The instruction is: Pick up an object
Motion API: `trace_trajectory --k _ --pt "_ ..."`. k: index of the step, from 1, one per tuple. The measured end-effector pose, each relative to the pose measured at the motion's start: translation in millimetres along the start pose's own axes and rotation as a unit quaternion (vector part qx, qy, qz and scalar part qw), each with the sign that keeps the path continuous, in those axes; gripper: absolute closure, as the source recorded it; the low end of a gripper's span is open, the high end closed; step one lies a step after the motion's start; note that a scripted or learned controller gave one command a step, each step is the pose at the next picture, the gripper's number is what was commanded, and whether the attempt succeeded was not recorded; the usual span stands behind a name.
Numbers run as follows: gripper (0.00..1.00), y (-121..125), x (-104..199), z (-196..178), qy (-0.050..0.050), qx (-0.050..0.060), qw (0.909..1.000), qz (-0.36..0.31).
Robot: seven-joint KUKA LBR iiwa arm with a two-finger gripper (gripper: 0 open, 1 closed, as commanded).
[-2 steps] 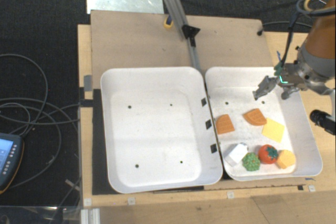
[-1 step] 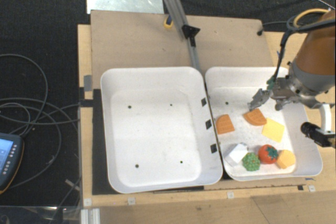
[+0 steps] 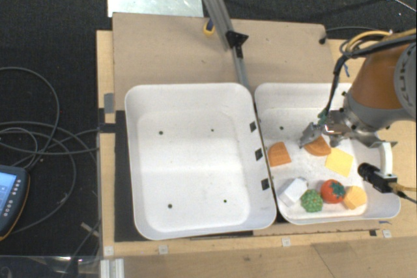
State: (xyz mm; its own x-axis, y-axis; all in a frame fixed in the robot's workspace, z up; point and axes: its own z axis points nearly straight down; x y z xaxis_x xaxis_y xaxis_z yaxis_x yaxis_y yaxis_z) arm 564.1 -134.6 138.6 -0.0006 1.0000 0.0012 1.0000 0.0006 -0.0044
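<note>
The arm (image 3: 384, 84) is a thick rounded column, orange over most of what shows, with a grey collar just above the hand (image 3: 319, 133). Yellow and black cables loop over its top. The hand itself is small, metallic grey and dark.

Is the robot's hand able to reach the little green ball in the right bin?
Probably yes. The hand sits low in the right bin, over the orange piece. The green ball lies uncovered near the front wall, between a white block and a red ball, which crowd its sides.
</note>
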Motion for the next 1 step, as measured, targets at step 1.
trace_trajectory --k 1 --pt "0.0 2.9 -3.2 45.3 -0.004 -0.007 1.0 0.001"
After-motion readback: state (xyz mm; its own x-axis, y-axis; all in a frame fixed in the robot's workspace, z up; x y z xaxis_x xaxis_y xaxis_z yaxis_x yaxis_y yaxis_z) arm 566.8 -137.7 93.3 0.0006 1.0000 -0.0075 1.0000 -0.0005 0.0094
